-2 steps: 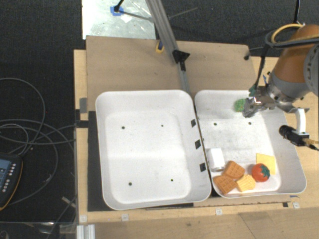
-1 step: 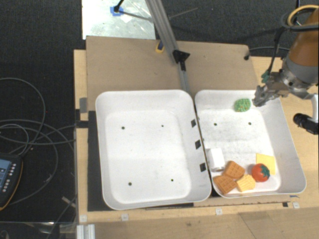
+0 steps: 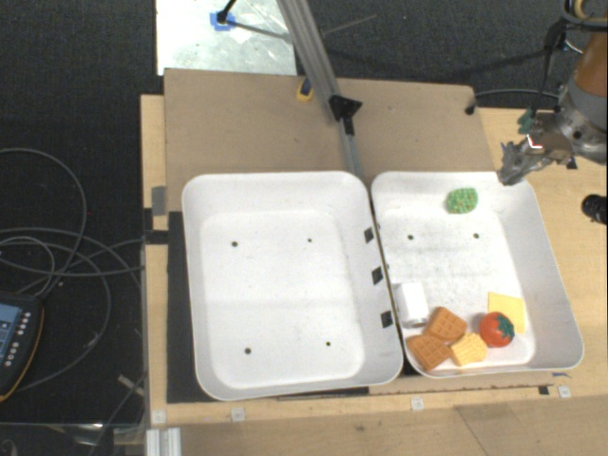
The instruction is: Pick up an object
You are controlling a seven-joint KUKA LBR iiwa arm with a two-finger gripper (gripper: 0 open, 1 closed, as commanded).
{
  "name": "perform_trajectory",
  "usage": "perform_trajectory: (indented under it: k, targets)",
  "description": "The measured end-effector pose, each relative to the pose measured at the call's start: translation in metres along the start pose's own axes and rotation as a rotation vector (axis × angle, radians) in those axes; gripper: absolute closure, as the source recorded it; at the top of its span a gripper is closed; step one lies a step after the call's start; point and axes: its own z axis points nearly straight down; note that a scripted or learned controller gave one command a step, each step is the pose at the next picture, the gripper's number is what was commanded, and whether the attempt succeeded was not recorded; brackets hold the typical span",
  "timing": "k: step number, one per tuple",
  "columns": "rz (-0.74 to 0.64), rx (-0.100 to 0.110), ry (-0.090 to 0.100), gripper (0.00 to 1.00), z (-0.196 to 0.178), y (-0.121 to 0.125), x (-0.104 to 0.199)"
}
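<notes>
My gripper [image 3: 514,166] hangs over the far right corner of the right bin [image 3: 544,245], with nothing seen between its fingers. A green bumpy object [image 3: 462,200] lies just left of it near the bin's far wall. At the near end of that bin sit a red tomato [image 3: 497,329], a yellow wedge [image 3: 506,307], two brown waffle pieces [image 3: 445,325] [image 3: 427,351], a small yellow waffle piece [image 3: 469,349] and a white block [image 3: 413,302].
The left bin [image 3: 218,255] lies beside the right one, joined by black clips [image 3: 376,275]. A grey tripod leg [image 3: 313,46] slants down to the bins' far edge. Cables [image 3: 57,245] and a handheld pendant [image 3: 14,335] lie on the floor at left.
</notes>
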Motion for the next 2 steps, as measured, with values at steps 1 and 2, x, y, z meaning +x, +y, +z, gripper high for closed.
perform_trajectory:
  k: [1, 2]
  targets:
    - [-0.004, 0.006, 0.004, 1.00, 0.004, -0.022, 0.054]
    - [-0.005, 0.007, 0.004, 1.00, 0.022, -0.034, 0.109]
